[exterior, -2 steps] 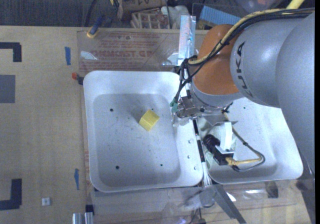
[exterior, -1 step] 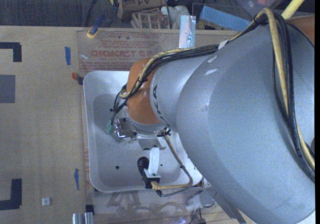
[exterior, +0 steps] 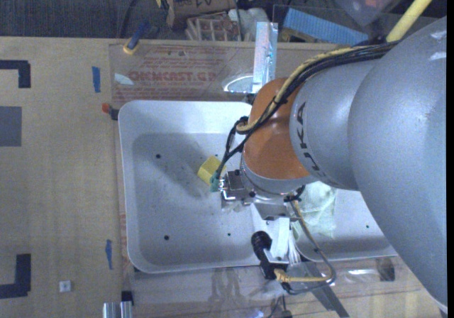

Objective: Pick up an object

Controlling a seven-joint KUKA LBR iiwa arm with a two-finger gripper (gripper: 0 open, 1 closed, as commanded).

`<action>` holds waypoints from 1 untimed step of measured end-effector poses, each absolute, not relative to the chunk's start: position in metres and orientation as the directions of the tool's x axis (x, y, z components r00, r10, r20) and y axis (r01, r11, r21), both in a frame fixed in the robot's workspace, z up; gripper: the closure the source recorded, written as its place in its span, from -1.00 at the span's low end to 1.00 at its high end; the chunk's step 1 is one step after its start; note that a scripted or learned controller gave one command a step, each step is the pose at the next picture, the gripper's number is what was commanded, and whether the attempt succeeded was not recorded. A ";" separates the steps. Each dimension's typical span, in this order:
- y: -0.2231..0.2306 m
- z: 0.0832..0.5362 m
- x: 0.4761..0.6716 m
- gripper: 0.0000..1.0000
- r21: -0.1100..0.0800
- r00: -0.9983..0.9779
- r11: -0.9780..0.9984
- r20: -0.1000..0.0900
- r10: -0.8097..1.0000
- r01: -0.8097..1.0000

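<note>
Camera view: arm [exterior: 369, 111] comes in from the right and covers most of the right half of the frame, orange band [exterior: 273, 139] sitting over the centre of the white bin [exterior: 142, 238]. Gripper [exterior: 228, 190] is mostly hidden under the wrist, only a bit of metal hardware pokes out at centre frame; can't tell how it stands, wrist body blocks the line of sight. Likely target is the yellow object [exterior: 210, 169] with a green edge, lying on the bin floor just left of that hardware, touching or nearly so, can't say which. Pale crumpled item [exterior: 320, 203] sits lower right of the wrist, partly covered by the arm. Risks as judged from here: object looks off to one side of the tool rather than centred under it, so a close could clip its edge and shove it left across the smooth bin floor instead of gripping. Cables [exterior: 298, 277] loop low near the bin's front rim and could snag on lift.
</note>
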State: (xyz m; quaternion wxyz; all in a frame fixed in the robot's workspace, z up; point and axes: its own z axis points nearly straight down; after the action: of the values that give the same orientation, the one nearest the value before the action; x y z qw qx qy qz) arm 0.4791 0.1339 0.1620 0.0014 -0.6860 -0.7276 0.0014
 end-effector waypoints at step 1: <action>0.104 0.090 0.484 1.00 0.003 0.237 -0.237 0.008 0.972 0.972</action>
State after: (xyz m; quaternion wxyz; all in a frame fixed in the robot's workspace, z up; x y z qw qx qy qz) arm 0.4843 0.1043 0.0904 0.0010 -0.7863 -0.6178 -0.0040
